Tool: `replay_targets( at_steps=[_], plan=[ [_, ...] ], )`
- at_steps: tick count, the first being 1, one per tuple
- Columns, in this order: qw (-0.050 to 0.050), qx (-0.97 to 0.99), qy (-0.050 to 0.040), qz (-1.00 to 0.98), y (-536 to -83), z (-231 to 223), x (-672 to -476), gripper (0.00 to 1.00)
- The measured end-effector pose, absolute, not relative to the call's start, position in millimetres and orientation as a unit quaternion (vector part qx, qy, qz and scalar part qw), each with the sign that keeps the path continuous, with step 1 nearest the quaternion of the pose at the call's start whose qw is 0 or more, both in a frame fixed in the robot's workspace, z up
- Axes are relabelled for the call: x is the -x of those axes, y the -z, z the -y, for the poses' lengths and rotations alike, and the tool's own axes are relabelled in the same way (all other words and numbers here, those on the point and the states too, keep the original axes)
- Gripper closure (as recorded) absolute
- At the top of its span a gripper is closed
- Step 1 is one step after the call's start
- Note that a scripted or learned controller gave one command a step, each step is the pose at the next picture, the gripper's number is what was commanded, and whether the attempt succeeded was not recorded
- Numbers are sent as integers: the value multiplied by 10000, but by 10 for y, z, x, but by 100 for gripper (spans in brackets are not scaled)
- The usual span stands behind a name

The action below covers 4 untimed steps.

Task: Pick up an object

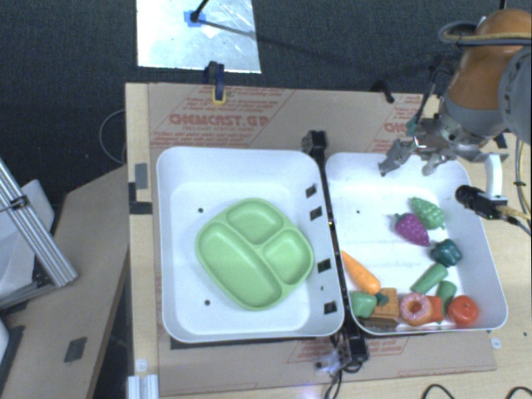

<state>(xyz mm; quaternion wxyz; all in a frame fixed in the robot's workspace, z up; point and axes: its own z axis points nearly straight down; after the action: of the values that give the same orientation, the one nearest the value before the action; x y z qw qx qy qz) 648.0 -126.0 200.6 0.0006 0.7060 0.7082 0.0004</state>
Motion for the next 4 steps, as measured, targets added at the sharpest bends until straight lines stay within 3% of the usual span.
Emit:
replay_targets(
  at_steps=[2,3,4],
  plan=[
    [-11,-7054,7,-7088,-952,1275,-6527,0],
    [3,-7053,-1,-7089,-847,1270,-6534,0],
    [21,-7045,-16,-7097,-971,1269,-6550,100]
  ],
)
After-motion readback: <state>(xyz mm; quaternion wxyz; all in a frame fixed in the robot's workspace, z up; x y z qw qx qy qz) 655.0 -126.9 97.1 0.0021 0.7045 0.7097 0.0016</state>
